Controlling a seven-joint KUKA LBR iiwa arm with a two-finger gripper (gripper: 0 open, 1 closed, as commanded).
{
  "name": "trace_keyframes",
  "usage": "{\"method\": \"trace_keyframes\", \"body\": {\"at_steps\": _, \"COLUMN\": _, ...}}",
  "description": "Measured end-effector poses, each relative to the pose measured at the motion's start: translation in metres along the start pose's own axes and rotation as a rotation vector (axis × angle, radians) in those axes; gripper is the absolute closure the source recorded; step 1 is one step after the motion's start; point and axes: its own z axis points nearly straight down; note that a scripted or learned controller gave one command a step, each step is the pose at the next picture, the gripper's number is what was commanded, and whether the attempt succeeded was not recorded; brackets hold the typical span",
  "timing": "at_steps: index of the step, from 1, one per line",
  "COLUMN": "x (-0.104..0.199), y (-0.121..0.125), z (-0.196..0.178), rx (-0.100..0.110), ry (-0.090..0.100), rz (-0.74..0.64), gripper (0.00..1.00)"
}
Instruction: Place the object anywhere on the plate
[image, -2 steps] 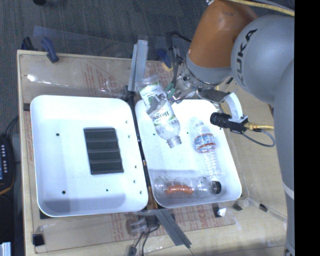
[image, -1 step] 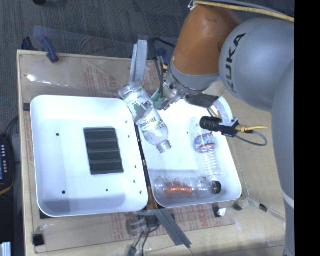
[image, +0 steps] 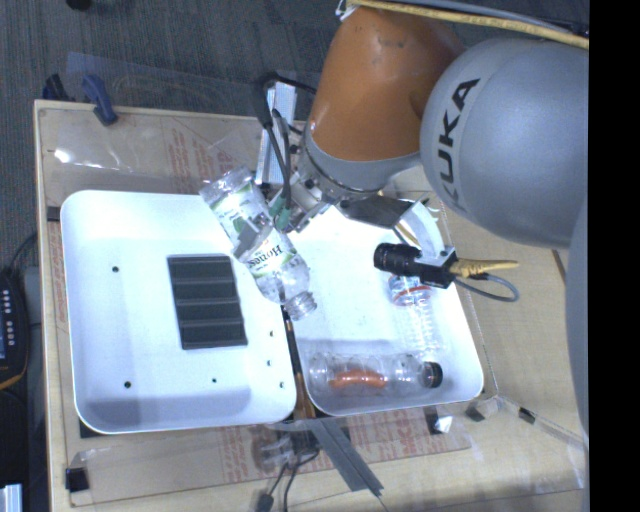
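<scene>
A pale wooden bench (image: 150, 455) on a dark floor bears two shallow white bins. The left white bin (image: 100, 330) holds a black ribbed rectangular plate (image: 206, 301), lying flat near its middle. Right of the plate, a clear crumpled plastic bottle with a white label (image: 256, 243) slants across the divide between the bins, clear of the plate. The gripper (image: 288, 212) meets that bottle at its upper side; whether it clasps the bottle cannot be told. The right white bin (image: 350, 260) holds a small clear water bottle (image: 416, 318) and, along its near wall, a clear black-capped bottle (image: 372, 375) lying on its side.
</scene>
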Motion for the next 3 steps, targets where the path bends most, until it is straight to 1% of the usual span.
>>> {"method": "trace_keyframes", "body": {"at_steps": 1, "x": -0.014, "y": 0.049, "z": 0.060, "rx": 0.004, "ry": 0.003, "rz": -0.218, "gripper": 1.00}}
{"method": "trace_keyframes", "body": {"at_steps": 2, "x": -0.015, "y": 0.049, "z": 0.060, "rx": 0.003, "ry": 0.002, "rz": -0.218, "gripper": 0.00}}
{"method": "trace_keyframes", "body": {"at_steps": 3, "x": 0.014, "y": 0.120, "z": 0.172, "rx": -0.001, "ry": 0.000, "rz": -0.190, "gripper": 0.00}}
